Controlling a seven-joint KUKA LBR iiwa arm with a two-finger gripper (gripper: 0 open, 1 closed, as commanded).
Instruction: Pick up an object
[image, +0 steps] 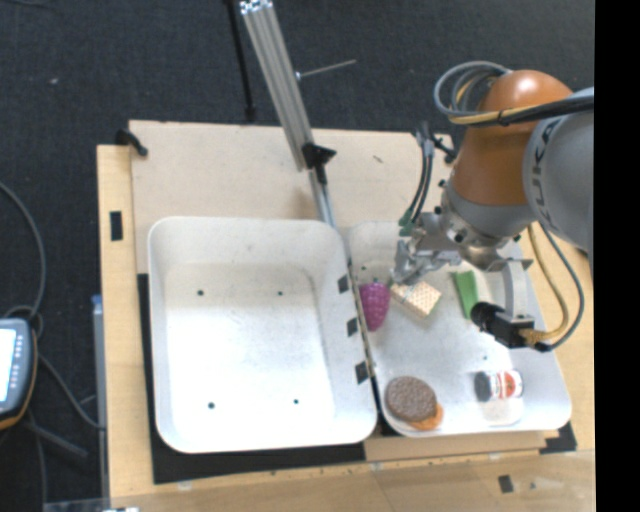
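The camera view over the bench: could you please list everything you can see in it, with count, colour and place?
Bins: two, white, side by side on the bench.
Bench: one, light wood, under both bins.
Cup: one, purple, right bin, by its left wall.
Cracker: one, tan with a grid pattern, right bin, beside the cup.
Green block: one, right bin, right of the cracker.
Burger: one, brown top with orange edge, right bin, front.
Small can: one, red, white and dark, right bin, front right.
Metal rail: one, grey, slanting over the bench's back.
Arm: one, grey with orange band, from the right.
Gripper: one, above the cracker.
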